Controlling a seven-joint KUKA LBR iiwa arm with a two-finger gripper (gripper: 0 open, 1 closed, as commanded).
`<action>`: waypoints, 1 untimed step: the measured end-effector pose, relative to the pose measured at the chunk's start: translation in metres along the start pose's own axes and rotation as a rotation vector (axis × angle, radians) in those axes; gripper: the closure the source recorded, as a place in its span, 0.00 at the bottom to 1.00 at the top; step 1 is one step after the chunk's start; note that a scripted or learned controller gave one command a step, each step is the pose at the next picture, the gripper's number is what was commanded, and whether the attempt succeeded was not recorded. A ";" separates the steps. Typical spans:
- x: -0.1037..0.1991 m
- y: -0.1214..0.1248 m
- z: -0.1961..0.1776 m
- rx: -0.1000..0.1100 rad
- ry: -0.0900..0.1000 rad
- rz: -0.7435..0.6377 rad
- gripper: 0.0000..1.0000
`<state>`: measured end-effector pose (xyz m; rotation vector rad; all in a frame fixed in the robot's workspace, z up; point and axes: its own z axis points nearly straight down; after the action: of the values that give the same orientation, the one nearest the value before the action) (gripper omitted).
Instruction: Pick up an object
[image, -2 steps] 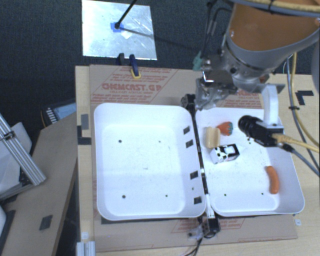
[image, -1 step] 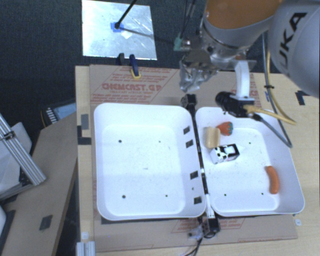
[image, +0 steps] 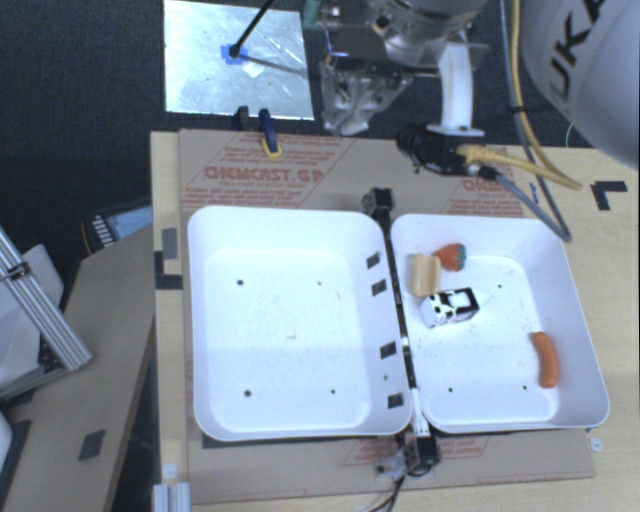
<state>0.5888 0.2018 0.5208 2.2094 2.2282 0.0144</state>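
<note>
The right bin holds several small objects. A tan block lies near its upper left, with a red-orange piece with a green end just right of it. A black-and-white toy sits below them. An orange sausage-shaped piece lies by the right wall. My gripper hangs high above the bench, beyond the far edge of the bins, roughly over the gap between them. Nothing shows beneath it.
The left bin stands beside the right one, joined by black clips along the divider. A white bracket, cables and a yellow hose cross behind the right bin. A shiny plate lies at the back left.
</note>
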 end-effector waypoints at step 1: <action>0.025 -0.049 0.141 0.023 -0.007 0.001 1.00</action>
<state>0.5404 0.2271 0.3793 2.2176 2.2354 -0.0195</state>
